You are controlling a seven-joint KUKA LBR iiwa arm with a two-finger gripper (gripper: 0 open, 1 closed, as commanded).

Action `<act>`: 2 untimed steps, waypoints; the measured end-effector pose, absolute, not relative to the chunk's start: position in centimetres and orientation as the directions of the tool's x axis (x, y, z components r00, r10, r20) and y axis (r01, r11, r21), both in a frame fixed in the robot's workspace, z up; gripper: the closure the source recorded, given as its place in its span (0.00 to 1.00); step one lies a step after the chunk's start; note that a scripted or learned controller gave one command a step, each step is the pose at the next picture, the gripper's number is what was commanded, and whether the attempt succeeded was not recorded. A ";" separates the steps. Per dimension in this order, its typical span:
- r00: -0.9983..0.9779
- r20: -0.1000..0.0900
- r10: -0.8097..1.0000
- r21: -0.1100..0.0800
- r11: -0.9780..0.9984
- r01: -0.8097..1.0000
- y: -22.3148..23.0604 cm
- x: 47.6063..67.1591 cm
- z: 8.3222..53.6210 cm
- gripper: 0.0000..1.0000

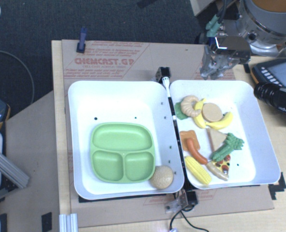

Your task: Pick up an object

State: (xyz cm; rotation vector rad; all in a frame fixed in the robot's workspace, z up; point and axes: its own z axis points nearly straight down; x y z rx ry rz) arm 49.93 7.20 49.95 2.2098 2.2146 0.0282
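near: round tan plastic ball point(162, 177) beside green three-part tray point(122, 151), left bin | mid: pile of plastic toy food point(209, 139), right bin | far: hand point(218, 65) above bin's back rim; grip probably empty, cannot tell | step: approach; next: descend onto one piece

The two white bins point(118, 93) appear as smooth, glossy plastic, the green divided tray point(122, 152) as matt plastic, and the desk point(109, 57) surface as printed brown cardboard.
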 end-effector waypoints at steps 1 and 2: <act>0.002 -0.003 1.000 -0.014 -0.002 1.000 6.9 49.1 37.2 1.00; -0.001 -0.001 1.000 0.003 0.001 1.000 6.9 49.3 39.0 1.00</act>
